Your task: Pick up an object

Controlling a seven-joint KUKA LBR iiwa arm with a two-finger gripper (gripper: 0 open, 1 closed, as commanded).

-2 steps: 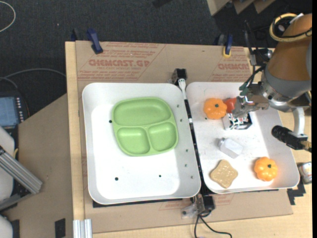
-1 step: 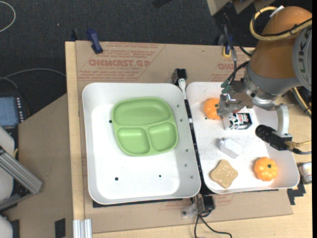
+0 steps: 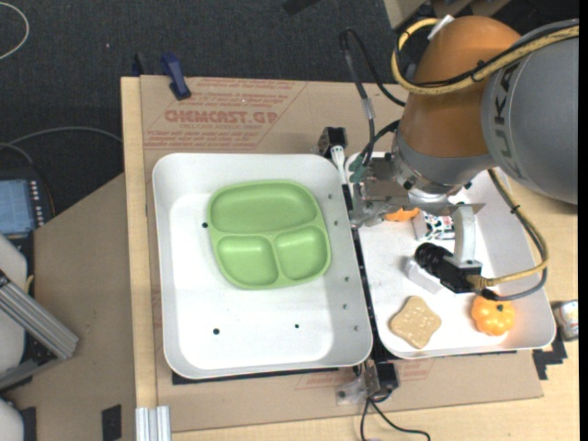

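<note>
Camera view puts the claw [image 3: 397,202] over the right bin [image 3: 525,243], its spread impossible to tell; a tan cracker [image 3: 415,322] and an orange fruit [image 3: 492,315] lie nearer the bin's lower edge.

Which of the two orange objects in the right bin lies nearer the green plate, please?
The small orange piece on the right bin's far side; the round fruit sits in its near-right corner.

Green plate [image 3: 269,234] in left bin [image 3: 184,324]; cracker [image 3: 415,322], orange toy [image 3: 492,315] in right bin [image 3: 525,246].

Tan cracker [image 3: 415,322] (flat) lies near orange pumpkin [image 3: 492,315].
</note>
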